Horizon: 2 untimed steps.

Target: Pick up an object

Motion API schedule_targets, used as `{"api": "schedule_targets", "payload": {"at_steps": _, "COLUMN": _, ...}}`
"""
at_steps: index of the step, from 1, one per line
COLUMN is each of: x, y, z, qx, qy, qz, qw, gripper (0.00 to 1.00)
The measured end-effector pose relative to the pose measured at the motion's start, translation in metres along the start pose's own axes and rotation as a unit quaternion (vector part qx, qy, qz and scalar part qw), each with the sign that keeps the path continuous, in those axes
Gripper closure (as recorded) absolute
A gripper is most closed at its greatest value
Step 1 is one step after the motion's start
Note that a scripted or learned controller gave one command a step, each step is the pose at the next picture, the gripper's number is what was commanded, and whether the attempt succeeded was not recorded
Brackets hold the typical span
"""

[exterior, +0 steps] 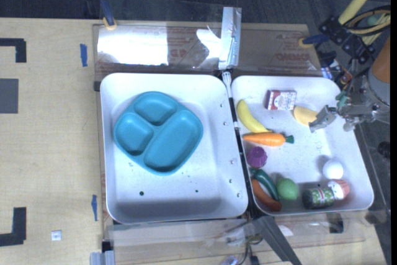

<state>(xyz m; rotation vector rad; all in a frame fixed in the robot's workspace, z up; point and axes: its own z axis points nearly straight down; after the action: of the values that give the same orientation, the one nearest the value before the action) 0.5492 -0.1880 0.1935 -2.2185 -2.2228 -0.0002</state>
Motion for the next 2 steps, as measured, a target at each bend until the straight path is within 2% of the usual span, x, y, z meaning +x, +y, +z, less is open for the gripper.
{"api": "schedule_targets", "payload": {"at_steps": 1, "x": -0.034, "y": -0.046, "z": 0.033, "qx": 0.001, "qy": 0.001, "qz": 0.159, "qw": 0.9873, "gripper": 0.00}}
{"api": "schedule_targets", "payload": {"at_steps": 2, "x": 0.033, "y": 0.029, "z": 0.035, "qx": -0.001, "qy": 0.000, "qz": 0.221, "qw": 0.9753, "gripper": 0.00}}
